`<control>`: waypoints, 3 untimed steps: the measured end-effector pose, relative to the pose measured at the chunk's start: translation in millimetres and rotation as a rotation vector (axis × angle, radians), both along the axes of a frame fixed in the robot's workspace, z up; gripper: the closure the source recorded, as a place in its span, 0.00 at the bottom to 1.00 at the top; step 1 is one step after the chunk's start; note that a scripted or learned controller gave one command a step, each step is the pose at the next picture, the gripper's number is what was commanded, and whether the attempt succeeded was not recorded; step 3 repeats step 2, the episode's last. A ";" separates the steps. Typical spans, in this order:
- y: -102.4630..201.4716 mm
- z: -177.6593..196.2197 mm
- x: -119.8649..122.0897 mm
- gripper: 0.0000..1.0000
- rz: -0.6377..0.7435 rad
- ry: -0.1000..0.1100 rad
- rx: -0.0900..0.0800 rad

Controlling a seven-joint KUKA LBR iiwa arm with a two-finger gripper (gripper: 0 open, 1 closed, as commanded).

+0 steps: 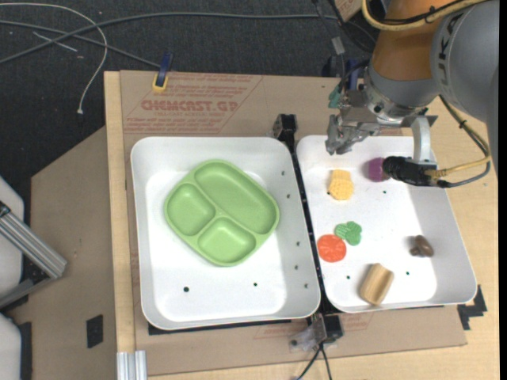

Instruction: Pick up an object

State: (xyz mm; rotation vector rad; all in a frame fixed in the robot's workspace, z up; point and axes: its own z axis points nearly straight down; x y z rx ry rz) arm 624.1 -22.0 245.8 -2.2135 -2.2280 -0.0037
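Right bin (444, 212) centre open; toys ring it, arm (412, 62) overhangs top

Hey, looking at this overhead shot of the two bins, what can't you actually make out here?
- Gripper, camera view: too dark and small to tell its state.
- Purple object: its right side is hidden by a black part of the arm.
- Brown object: too small to identify.
- Arm's upper part: cut off by the top and right edges.

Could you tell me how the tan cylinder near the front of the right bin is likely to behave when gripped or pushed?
The tan cylinder lies on its side, so a nudge would probably roll it across the right bin. It looks rigid and small, likely light. Its rounded sides may slip from the gripper unless squeezed squarely.
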 end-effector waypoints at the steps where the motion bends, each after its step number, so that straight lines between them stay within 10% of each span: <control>1: 45.2 -4.4 4.3 1.00 -0.001 0.000 0.000; 3: 98.2 -13.9 27.9 1.00 -0.001 -0.001 0.000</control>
